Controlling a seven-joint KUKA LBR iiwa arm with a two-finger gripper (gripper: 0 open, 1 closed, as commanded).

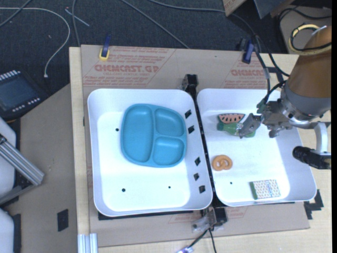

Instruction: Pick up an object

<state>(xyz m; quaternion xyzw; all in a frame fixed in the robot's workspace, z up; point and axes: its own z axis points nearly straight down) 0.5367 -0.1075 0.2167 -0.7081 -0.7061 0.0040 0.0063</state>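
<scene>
Blue tray, pretzel, sponge

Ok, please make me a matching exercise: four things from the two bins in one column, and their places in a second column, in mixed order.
Things:
1. blue divided plate
2. watermelon slice toy
3. orange pretzel toy
4. small patterned card

Places:
A. near corner of the right bin
B. far part of the right bin, beside the gripper
C. left bin
D. middle of the right bin, near its left wall

Pairs: 1-C, 2-B, 3-D, 4-A
</scene>
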